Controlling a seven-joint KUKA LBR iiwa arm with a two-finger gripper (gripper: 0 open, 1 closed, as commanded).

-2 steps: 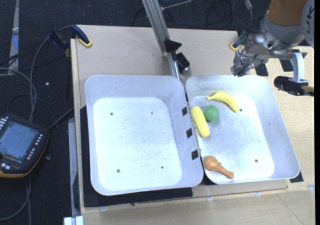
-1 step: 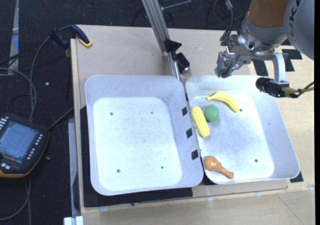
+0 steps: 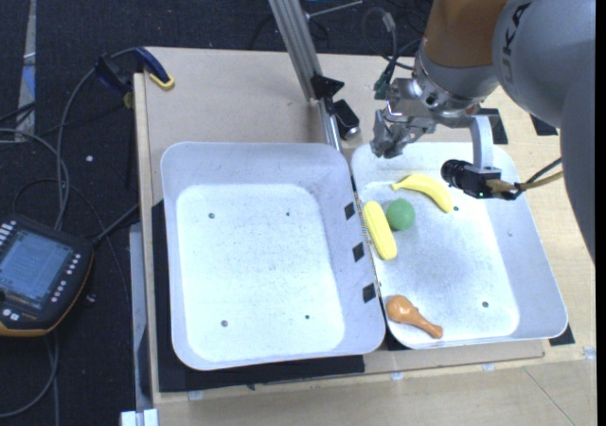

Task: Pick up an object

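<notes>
I see my gripper, grip unreadable, hovering just above the smooth curved yellow plastic banana.

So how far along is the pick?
Nothing looks picked yet. The gripper is above the right bin's far edge. The banana, corn, green ball and orange piece lie in that bin. Descent, grasp and lift remain.

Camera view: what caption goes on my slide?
Robot gripper above the right bin holding a banana, corn, green ball.
</notes>
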